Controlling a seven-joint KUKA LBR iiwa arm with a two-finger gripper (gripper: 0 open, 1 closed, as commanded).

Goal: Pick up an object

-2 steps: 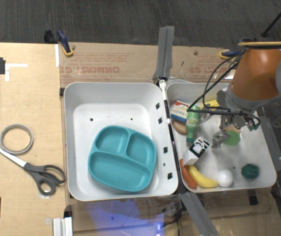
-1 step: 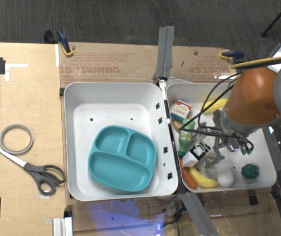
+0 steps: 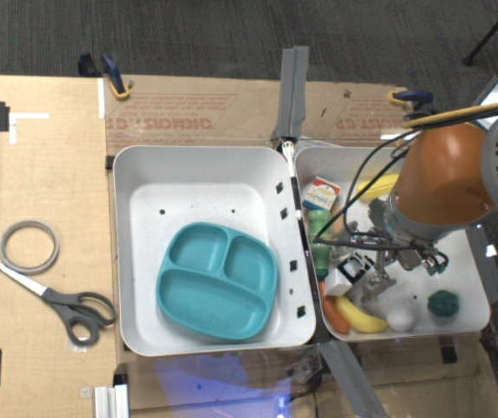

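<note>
Yellow banana (image 3: 361, 316) lies at the near edge of the right bin (image 3: 471, 320), its curve running left to right, with a red-orange piece (image 3: 335, 317) touching its left end and a white ball (image 3: 400, 318) just beside its right end. It looks a light toy, stiff and smooth-skinned, likely to slip if taken near a tip; my judgement is that the sound hold is across the middle of the curve, fingers on either flank. A dark green ball (image 3: 443, 303) sits further right, apart from the rest. The gripper (image 3: 380, 279) hangs just above and behind the banana, low over the clutter; whether it is open or closed on anything cannot be told, since the wrist and cables mask it. Behind it lie a small carton (image 3: 321, 192) near the divider, a green item (image 3: 320, 257) against the bin's left wall, and a second yellow piece (image 3: 378, 187) partly covered by the orange band (image 3: 440, 174) of the arm. The left bin (image 3: 144, 181) holds a teal tray (image 3: 218, 279) with three compartments. On the bench to the far left rest scissors (image 3: 62, 301) and a tape roll (image 3: 30, 245). Nothing appears lifted; the pick is judged not yet made.
</note>
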